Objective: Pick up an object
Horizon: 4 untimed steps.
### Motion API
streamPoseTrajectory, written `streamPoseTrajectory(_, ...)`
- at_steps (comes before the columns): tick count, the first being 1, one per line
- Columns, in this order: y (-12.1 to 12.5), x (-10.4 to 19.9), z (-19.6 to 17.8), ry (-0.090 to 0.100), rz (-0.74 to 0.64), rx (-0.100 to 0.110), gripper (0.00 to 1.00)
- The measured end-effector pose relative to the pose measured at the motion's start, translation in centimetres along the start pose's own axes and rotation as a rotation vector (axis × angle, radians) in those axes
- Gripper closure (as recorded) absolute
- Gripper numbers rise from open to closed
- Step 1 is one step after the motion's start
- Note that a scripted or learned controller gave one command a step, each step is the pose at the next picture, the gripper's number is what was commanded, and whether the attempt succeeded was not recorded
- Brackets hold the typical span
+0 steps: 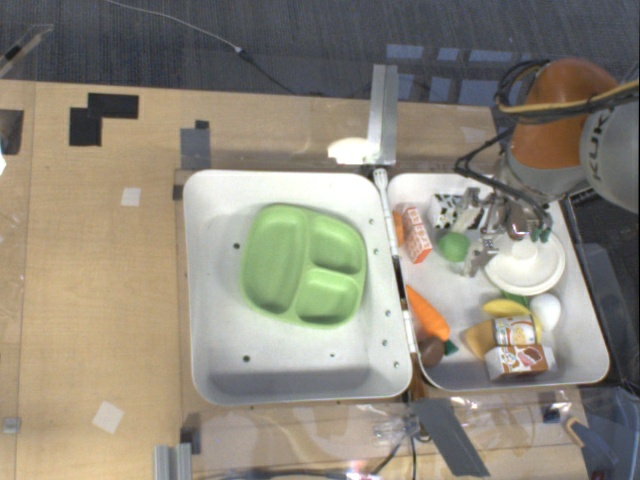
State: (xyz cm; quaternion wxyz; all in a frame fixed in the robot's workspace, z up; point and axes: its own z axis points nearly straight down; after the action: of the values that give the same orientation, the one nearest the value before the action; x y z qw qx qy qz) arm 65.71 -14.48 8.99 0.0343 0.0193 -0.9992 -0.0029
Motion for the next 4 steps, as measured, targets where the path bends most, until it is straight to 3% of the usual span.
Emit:
streamPoseTrajectory(1, 3.0, 0.0, -0.1, -0.006, -0.022, 0.028, 0.0)
streamPoseTrajectory(2, 3.4, -0.9, -1.7, -0.06, -0.021, 0.026, 1.0)
streamPoseTrajectory(3, 1.4, -0.5, -17.5, -0.097, -0.04, 0.015, 1.0)
streamPoseTrajectory(4, -2.0, 0.1, -20.2, -0.08, -0.241, 0.019, 1.0)
